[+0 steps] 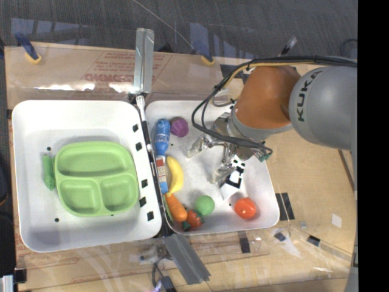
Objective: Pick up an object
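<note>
The right bin (262, 163) holds a blue bottle (162, 136), a purple ball (179, 126), a yellow banana (175, 174), an orange carrot (176, 207), a green ball (205, 205), an orange-red tomato (245, 208) and small red pieces (193, 219). My gripper (228, 170) hangs low over the bin's middle right, below the orange wrist band (264, 99). It is above and a little left of the tomato and right of the banana. Nothing is seen held in it.
The left bin (30, 126) holds a green divided tray (94, 177) with a green strip (47, 170) at its left side. A metal divider (144, 62) stands between the bins at the back. Cables (209, 102) loop from the wrist over the right bin.
</note>
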Controlling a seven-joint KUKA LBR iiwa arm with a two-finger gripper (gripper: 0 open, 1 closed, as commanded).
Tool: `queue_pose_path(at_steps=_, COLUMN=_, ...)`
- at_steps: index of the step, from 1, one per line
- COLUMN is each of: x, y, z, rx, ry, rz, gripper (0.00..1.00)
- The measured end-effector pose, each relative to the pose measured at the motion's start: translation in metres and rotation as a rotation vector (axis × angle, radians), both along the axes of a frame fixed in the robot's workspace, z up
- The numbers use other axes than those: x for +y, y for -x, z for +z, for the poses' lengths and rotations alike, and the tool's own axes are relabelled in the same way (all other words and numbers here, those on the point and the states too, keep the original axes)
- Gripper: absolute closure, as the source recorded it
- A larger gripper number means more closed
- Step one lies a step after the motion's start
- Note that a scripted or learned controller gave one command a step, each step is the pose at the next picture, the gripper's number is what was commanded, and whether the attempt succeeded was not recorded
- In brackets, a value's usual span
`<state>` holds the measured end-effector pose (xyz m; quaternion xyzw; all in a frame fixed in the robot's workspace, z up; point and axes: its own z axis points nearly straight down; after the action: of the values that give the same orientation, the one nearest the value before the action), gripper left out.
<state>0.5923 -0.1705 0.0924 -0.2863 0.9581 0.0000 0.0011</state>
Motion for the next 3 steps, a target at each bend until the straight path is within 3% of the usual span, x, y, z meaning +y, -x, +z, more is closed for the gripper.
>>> queue_pose_path(at_steps=1, x=0.041, y=0.038, z=0.000, rx=0.000, ry=0.003, rz=-0.063, gripper=0.00)
queue_pose_path(at_steps=2, x=0.046, y=0.032, z=0.002, rx=-0.006, ry=0.008, rz=-0.044, gripper=0.00)
queue_pose_path(at_steps=3, x=0.068, y=0.017, z=0.001, rx=-0.002, ry=0.000, rz=-0.151, gripper=0.00)
